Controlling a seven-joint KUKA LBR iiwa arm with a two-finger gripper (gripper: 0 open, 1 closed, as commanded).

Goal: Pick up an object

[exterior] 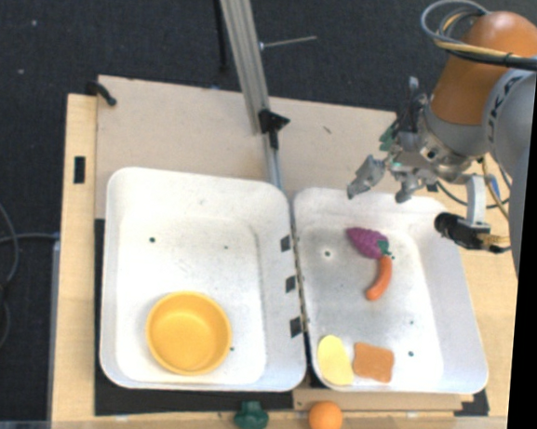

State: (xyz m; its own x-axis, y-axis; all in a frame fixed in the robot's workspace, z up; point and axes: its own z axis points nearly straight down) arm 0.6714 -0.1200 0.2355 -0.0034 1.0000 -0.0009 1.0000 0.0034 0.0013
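Currently pre-grasp: end effector (385,183) spread open, empty, at upper right above right bin (448,299). Next: descend onto purple toy (365,240) and close.

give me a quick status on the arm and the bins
Gripper open, above right bin's far edge, holding nothing. Carrot and purple toy lie just below it. Nothing in the way.
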